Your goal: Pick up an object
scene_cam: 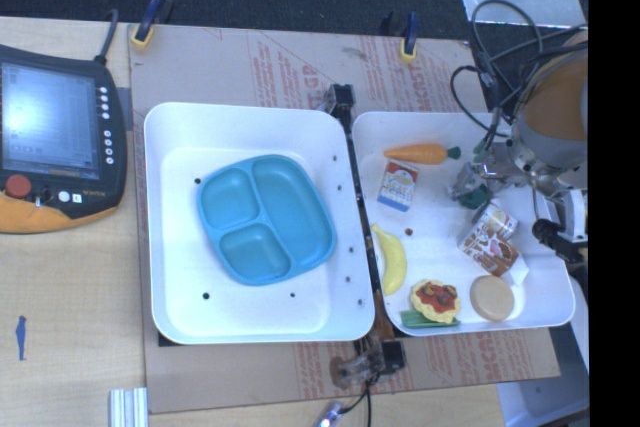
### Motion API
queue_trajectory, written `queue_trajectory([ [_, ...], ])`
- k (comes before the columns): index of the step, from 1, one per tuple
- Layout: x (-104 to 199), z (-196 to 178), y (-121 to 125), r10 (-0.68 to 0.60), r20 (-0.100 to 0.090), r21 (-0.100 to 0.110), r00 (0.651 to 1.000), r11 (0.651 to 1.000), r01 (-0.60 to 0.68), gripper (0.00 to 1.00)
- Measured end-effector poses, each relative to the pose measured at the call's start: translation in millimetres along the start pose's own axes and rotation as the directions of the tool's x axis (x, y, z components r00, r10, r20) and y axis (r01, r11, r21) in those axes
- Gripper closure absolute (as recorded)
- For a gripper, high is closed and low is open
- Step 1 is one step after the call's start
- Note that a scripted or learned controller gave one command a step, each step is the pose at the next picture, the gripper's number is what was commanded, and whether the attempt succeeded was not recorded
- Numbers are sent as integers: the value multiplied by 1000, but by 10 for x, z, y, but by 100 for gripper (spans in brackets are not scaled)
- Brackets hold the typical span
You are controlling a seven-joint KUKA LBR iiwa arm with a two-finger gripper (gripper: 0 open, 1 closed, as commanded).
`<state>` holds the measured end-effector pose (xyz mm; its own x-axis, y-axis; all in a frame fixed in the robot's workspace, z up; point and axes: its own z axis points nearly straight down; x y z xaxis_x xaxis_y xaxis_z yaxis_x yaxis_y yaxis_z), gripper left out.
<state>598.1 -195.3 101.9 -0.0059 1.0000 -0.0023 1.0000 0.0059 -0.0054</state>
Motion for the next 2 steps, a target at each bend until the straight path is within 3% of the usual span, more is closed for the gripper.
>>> queue_trajectory([
  [1, 873, 97, 290, -1, 0, -4, 1000, 1000, 1, 100],
  [2, 1629, -909, 132, 1, -3, -3, 1000, 1000, -1, 100],
])
